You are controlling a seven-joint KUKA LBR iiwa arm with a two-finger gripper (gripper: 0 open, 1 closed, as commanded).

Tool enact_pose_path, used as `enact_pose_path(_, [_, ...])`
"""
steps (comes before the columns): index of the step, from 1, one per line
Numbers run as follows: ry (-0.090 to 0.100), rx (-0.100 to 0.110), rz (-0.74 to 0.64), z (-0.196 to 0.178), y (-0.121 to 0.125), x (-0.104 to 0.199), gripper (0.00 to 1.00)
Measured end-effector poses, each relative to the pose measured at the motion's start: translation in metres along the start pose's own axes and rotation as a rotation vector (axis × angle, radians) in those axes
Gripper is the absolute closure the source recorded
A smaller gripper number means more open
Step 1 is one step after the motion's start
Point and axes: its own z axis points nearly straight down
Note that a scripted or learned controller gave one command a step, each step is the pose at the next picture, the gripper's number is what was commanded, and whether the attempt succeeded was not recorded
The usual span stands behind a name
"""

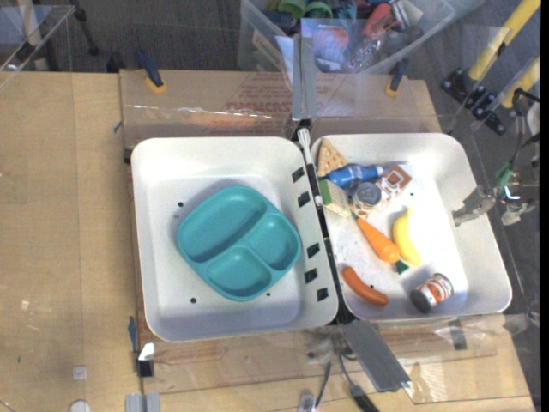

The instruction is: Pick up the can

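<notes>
Can (431, 292): lying on its side at about five o'clock in the right bin (480, 230), near the front rim, red-and-white label showing.
Gripper (489, 202): at the right bin's three o'clock edge, well apart from the can; whether it is spread or pressed together, I cannot tell.
Banana (406, 238): at eleven o'clock from the can, close by.
Carrot (378, 240): just beside the banana, on its nine o'clock side.
Sausage (364, 285): at nine o'clock from the can.
Blue bottle (353, 176): at the right bin's far left.
Left bin (159, 230): holds a teal divided plate (238, 242).
</notes>
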Motion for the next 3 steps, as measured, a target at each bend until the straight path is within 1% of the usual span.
enact_pose_path(1, [0.001,0.001,0.116,0.147,-0.041,0.007,0.0])
enact_pose_path(2, [0.0,-0.001,0.119,0.138,-0.04,0.007,1.0])
enact_pose_path(3, [0.0,0.0,0.29,0.049,-0.04,0.063,1.0])
